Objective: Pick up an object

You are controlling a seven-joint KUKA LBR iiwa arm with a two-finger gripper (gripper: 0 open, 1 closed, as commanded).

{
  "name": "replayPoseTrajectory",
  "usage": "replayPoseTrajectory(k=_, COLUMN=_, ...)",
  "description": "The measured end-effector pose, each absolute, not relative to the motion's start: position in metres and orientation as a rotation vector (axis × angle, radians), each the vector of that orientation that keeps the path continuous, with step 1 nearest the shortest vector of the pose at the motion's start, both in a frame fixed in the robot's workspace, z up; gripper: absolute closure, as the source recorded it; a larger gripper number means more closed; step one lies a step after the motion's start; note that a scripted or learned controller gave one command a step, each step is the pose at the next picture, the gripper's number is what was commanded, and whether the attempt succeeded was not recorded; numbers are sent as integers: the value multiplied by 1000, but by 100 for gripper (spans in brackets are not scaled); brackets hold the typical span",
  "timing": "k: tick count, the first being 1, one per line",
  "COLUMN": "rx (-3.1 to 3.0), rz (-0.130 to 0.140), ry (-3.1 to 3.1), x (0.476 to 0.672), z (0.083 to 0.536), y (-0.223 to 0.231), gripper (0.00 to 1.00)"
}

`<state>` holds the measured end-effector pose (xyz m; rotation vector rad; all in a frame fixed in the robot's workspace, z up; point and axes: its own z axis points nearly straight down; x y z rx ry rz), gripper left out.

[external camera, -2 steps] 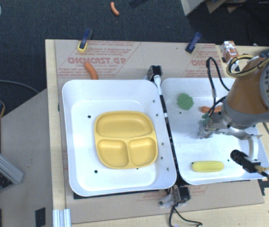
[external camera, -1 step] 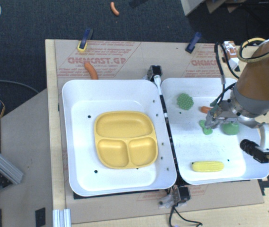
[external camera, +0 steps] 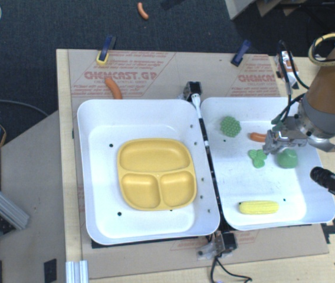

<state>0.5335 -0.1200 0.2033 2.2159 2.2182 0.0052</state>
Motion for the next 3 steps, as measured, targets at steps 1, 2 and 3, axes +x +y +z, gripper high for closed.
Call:
replayPoseTrajectory(k=1, rx=2216, rz=4, ry=2219, x=535, z=227, y=-120, gripper=100)
replayPoseTrajectory(k=2, rx=2217, rz=2, ry=2228, x=525, z=235, y=-77, gripper=100)
replayPoseTrajectory(k=3, rx=2220, rz=1, ry=2220, x=534, z=231, y=-85, gripper=100)
